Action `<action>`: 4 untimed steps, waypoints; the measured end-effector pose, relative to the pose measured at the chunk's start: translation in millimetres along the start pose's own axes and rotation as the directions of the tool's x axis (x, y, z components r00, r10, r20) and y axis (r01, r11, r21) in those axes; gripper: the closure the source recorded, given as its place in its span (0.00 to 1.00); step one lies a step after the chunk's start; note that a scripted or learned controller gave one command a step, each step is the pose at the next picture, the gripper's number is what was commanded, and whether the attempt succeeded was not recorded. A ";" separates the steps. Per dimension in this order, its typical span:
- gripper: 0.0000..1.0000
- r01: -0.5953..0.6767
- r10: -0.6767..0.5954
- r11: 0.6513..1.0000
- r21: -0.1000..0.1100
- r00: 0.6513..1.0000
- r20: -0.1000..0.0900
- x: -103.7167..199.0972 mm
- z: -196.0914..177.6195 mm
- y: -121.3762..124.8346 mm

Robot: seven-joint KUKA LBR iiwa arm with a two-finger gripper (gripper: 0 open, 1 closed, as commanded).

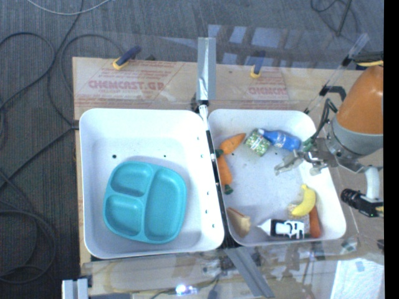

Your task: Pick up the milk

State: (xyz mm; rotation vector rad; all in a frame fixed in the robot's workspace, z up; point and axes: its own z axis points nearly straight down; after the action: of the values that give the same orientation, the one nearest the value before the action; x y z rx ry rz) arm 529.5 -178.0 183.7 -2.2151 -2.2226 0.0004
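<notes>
The milk (288,228) is a small black-and-white carton lying on its side at the front of the right bin (262,189). It rests between a tan bread piece (239,219) on its left and an orange-red sausage (315,223) on its right. My gripper (292,162) hangs over the bin's back right part, well behind the milk. Its fingers are open with nothing between them. The arm's orange band (366,101) shows at the right edge.
A banana (304,202) lies just behind the milk. A blue bottle (282,139), a green packet (257,142) and two carrots (232,143) (224,173) sit near the back and left wall. The left bin (93,136) holds a teal divided plate (145,200).
</notes>
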 end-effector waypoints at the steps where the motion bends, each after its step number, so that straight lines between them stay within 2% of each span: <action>1: 0.00 -0.209 0.209 0.978 -0.003 0.978 0.006 -25.9 -116.1 -31.2; 2: 0.00 -0.227 0.227 0.974 -0.003 0.974 0.004 -11.6 -157.3 -45.0; 3: 0.00 0.034 -0.034 0.999 0.000 0.999 0.001 -4.8 -9.4 -45.7; 4: 0.00 0.013 -0.013 1.000 -0.015 1.000 0.006 45.3 94.1 -41.1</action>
State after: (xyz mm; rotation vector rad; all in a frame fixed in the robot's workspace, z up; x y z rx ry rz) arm 488.0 -132.6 89.9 -2.2106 -2.2477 -0.0107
